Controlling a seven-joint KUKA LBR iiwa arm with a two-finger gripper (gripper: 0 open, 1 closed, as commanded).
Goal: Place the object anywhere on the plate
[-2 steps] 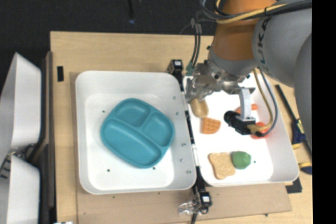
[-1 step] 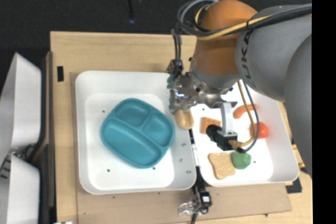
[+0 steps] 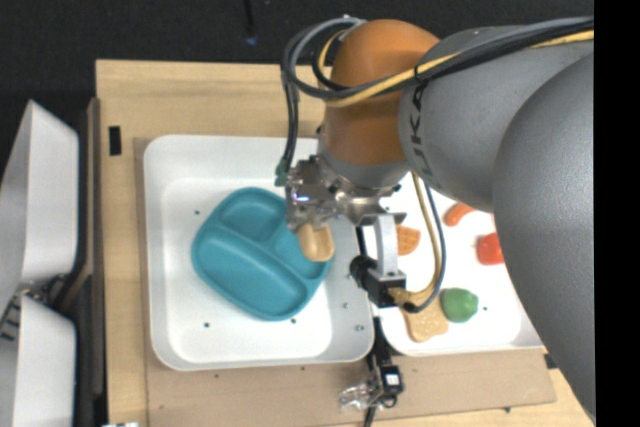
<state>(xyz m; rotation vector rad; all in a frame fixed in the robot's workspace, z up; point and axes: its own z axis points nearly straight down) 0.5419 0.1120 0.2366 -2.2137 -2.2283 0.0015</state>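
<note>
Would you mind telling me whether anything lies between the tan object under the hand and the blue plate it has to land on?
Nothing visible does. The tan object sits right at the right rim of the blue plate, just below the hand, and the plate's compartments beside it are bare. The other items lie in the right bin.

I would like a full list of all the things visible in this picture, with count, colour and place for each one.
plate: 1, teal, divided into compartments, in the left bin
left bin: 1, white, on the bench
right bin: 1, white, beside the left bin
tan object: 1, light brown, under the gripper at the plate's right edge
orange pieces: 2, orange, right bin
red piece: 1, red, right bin
green piece: 1, green, right bin
tan piece: 1, light brown, right bin's front
arm: 1, grey with orange band
gripper: 1, above the plate's right edge
</note>
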